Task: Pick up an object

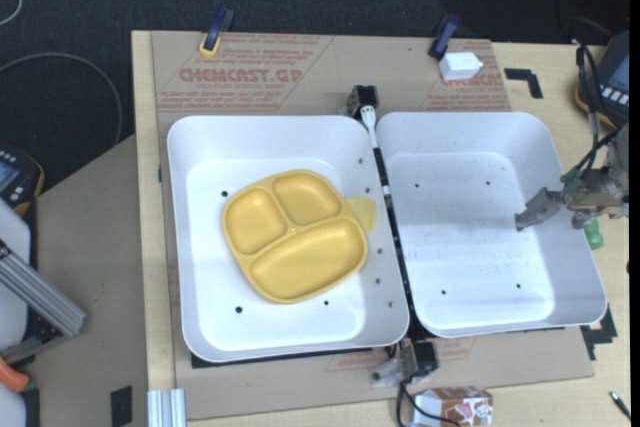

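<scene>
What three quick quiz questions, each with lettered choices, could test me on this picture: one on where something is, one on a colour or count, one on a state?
1. Where does the plate lie?
A. In the left bin
B. In the right bin
C. On the floor

2. How many compartments does the plate have?
A. One
B. Three
C. Five

3. Where is the gripper now?
A. Touching the plate
B. Over the left bin
C. At the right bin's right side, apart from the plate

Answers:
1. A, the yellow plate rests on the left bin's floor.
2. B, two small wells sit above one large well.
3. C, the gripper reaches over the right bin's right rim, far from the plate.
</scene>
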